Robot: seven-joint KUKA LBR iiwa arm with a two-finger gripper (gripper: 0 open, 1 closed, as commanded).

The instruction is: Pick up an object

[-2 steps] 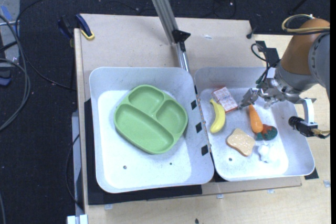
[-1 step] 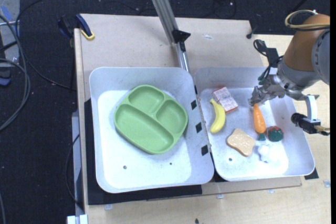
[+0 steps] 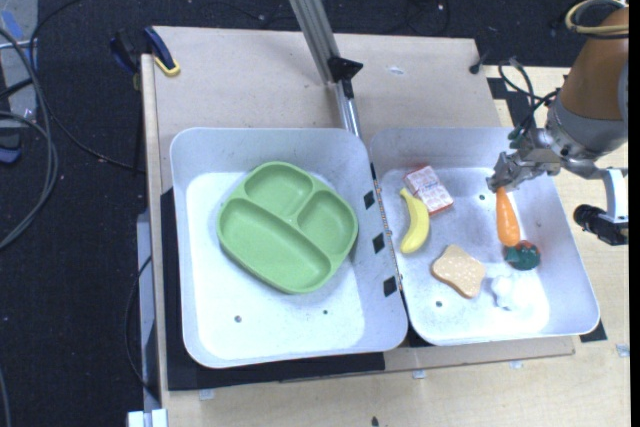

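Left bin (image 3: 200,245) has 1 green divided plate (image 3: 288,226). Right bin (image 3: 570,255) holds a banana (image 3: 415,221), pink box (image 3: 428,188), bread slice (image 3: 459,271) and carrot (image 3: 509,218). Gripper (image 3: 503,179) hovers right above the carrot's top end.

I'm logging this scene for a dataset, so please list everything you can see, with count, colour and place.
Bins: two, white, side by side on the bench.
Divided plate: one, green, in the left bin.
Banana: one, yellow, right bin, near its left wall.
Small packet: one, red and white, right bin, just above the banana.
Bread slice: one, tan, right bin, front.
Carrot: one, orange with a green top, right bin.
Arm: one, grey and orange, from the right.
Hand: one, above the carrot's tip.
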